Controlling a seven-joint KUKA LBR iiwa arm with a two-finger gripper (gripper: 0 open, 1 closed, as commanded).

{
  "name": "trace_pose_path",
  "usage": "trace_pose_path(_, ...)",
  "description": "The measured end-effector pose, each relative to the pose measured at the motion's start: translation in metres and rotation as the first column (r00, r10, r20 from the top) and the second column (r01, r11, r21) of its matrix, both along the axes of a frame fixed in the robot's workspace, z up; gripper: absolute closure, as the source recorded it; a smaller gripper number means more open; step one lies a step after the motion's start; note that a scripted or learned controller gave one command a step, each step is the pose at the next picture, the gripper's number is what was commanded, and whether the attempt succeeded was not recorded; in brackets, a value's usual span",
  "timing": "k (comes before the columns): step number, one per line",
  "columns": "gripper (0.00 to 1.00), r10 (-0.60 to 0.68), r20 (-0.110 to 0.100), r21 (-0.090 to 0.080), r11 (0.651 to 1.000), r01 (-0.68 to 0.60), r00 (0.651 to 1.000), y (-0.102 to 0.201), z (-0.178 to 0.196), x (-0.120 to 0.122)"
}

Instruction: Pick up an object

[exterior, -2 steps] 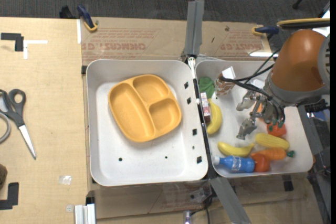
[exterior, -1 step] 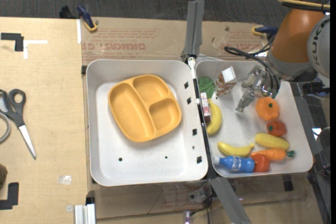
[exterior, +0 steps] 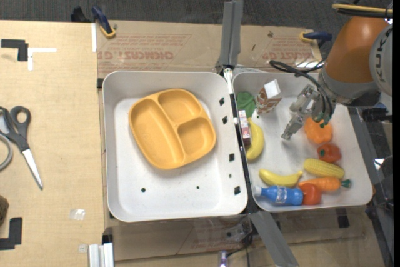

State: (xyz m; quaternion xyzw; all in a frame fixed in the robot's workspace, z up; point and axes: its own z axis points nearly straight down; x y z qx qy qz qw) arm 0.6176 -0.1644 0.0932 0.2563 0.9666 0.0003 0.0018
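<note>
The right bin holds several toy foods. Among them are a green leafy piece, a small brown and white carton, two bananas, a blue bottle, an orange pepper, a tomato, a corn cob and a carrot. My gripper hangs over the bin's bare middle, between the carton and the orange pepper. It is open, with nothing between its fingers.
The left bin carries a yellow divided plate. Scissors lie on the bench at far left. A grey divider bar runs between the bins at the back, and blue clamps hold the cardboard.
</note>
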Motion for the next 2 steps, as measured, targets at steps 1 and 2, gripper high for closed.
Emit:
trace_pose_path(1, 0.0, 0.049, 0.0, 0.0, 0.999, -0.049, 0.999, -0.031, 0.0, -0.034)
trace_pose_path(2, 1.0, 0.05, 0.005, -0.001, 0.999, -0.05, 0.999, -0.031, 0.01, -0.032)
